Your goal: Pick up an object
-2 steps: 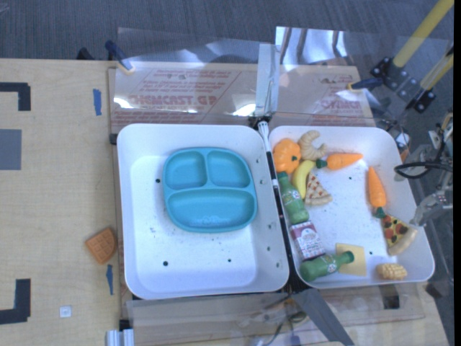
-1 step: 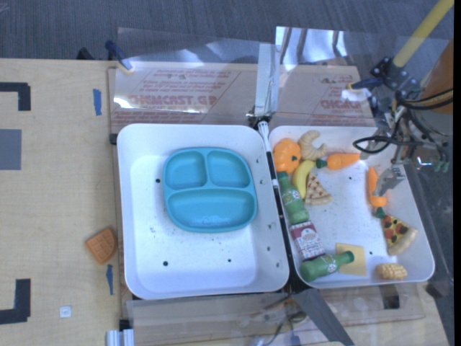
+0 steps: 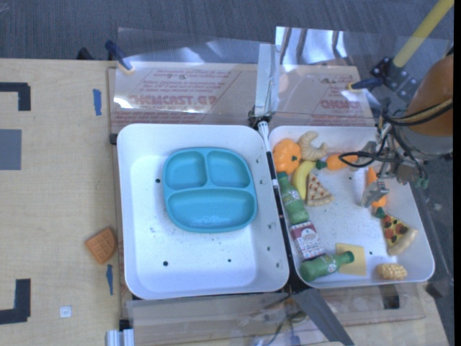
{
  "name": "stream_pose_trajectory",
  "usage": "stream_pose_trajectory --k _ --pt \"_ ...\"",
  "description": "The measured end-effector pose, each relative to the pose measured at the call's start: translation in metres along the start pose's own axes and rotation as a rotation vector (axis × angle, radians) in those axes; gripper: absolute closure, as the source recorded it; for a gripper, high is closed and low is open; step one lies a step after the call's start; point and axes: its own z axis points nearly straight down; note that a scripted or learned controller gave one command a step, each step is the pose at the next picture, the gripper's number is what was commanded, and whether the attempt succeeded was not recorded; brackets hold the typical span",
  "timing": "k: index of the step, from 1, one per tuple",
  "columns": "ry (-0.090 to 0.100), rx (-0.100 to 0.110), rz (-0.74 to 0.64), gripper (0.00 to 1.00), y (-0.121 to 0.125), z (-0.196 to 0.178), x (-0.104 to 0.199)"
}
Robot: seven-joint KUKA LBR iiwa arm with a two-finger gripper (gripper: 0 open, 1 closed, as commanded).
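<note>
Nearest, the corn point(image 3: 391, 270), cheese point(image 3: 351, 259) and bottle point(image 3: 319, 265) lie untouched in the right bin point(image 3: 425, 262), while the hand point(image 3: 377, 190) sits low over a small orange piece point(image 3: 379, 201), grip state unreadable, nothing visibly lifted, so the pick remains.

Both bins, the left bin point(image 3: 140, 265) and the right bin point(image 3: 421, 247), are seen as smooth white plastic, faintly speckled. The blue divided plate point(image 3: 209, 190) is rendered in glossy plastic. A pale wood-grain finish is shown by the bench top point(image 3: 50, 193) (matt, unpolished). Clear, reflective sheeting point(image 3: 187, 85) is laid behind the bins. The waffle piece point(image 3: 101, 244) appears rough and gridded.
</note>
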Motion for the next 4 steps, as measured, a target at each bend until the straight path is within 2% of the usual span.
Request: stream_pose_trajectory --k 1,2,3,4 --pt "-0.012 0.003 -0.003 1.00 0.002 -0.014 -0.004" --pt "-0.010 0.002 -0.003 0.00 0.002 -0.013 -0.004" --pt "0.004 0.000 -0.003 0.00 0.000 0.001 0.005" --pt "-0.011 0.003 -0.006 1.00 0.001 -0.014 0.000"
